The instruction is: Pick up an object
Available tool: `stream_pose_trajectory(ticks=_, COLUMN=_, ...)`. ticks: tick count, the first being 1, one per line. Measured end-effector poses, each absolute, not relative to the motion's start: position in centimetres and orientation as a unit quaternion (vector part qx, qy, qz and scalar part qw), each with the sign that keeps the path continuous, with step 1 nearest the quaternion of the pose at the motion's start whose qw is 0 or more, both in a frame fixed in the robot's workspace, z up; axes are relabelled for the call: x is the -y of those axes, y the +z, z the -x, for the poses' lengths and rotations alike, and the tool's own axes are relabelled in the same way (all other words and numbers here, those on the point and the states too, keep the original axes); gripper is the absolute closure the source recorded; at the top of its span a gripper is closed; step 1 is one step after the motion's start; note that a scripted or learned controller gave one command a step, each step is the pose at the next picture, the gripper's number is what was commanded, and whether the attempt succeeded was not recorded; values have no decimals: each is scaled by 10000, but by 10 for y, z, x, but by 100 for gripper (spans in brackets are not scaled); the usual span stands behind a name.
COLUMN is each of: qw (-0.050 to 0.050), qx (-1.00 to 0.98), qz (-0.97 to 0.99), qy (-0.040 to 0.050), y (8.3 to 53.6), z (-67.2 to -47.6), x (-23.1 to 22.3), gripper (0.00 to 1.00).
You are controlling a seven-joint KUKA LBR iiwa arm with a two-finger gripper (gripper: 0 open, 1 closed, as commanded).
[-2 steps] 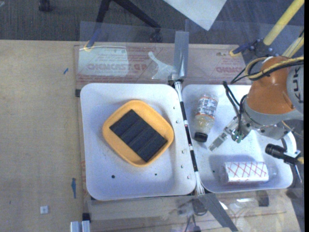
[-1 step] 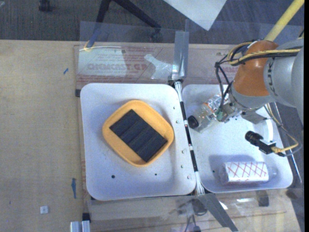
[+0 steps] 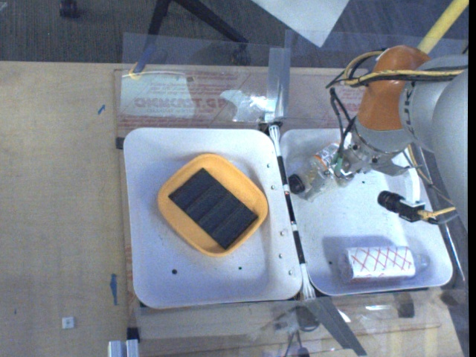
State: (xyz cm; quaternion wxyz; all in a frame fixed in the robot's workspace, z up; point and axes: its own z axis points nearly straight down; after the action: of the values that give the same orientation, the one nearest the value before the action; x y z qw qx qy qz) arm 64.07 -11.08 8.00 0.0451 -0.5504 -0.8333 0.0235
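An orange dish with a dark ribbed pad (image 3: 213, 202) lies in the left bin (image 3: 149, 259). A white roll with a red crosshatch print (image 3: 380, 262), wrapped in clear film, rests at the front of the right bin (image 3: 439, 274). My gripper (image 3: 316, 178) hangs low over the right bin's back left part, near the divider between the bins. It stands well apart from the roll and nothing shows between its fingers. The grey arm with its orange band (image 3: 387, 88) comes in from the upper right.
A clear plastic sheet (image 3: 193, 99) lies behind the left bin, with a metal bracket (image 3: 277, 80) at the bins' joint. Cables and a black connector (image 3: 398, 205) trail over the right bin. An office chair base (image 3: 171, 2) stands on the floor beyond the bench.
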Motion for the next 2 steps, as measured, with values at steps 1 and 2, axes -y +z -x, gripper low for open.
stream_pose_trajectory(ticks=1, qw=403, qx=7703, qz=6361, qy=212, y=79, z=-648, x=108, gripper=0)
stream_pose_trajectory(ticks=2, qw=262, qx=7636, qz=6449, qy=170, y=101, z=-652, x=113, gripper=0)
